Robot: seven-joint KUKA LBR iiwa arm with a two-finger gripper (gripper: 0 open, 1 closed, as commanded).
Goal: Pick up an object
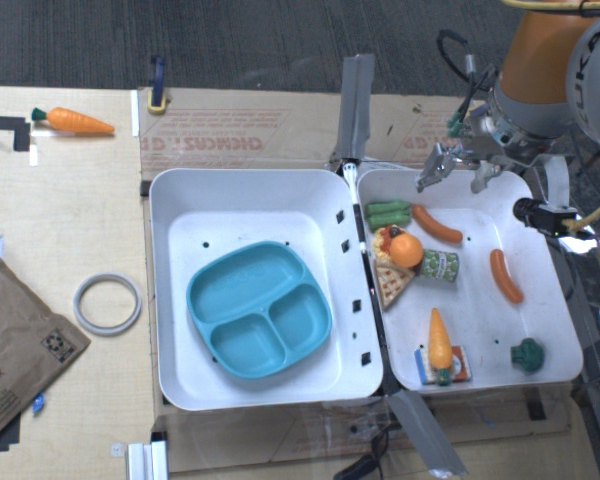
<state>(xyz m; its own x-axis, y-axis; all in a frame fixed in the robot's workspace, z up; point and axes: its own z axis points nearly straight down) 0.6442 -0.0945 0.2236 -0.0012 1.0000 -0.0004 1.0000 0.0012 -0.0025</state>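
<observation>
Your gripper point(459, 172) hangs over the back edge of the right bin point(555, 298), up near its far rim, on the grey arm point(552, 58) with the orange band coming in from the right. Its two fingers stand spread apart with nothing between them. No object is held. Everything you could pick sits in that right bin: a green vegetable point(388, 212) at the back left, a sausage point(437, 225) just right of it and closest to the fingers, an orange ball point(406, 250) resting on a waffle-like wedge point(391, 277), a small green can point(441, 266) lying on its side touching the ball, a second sausage point(505, 275) toward the right wall, a small carrot point(439, 340) lying over a flat red-edged card point(458, 366) at the front, and a dark green lump point(527, 355) in the front right corner. The left bin point(170, 268) holds a blue three-compartment plate point(258, 309), tilted. On the bench outside, you have another carrot point(75, 121) at far left, a grey ring point(107, 302) beside the left bin, and a brown cardboard box point(15, 353) at the left edge.
</observation>
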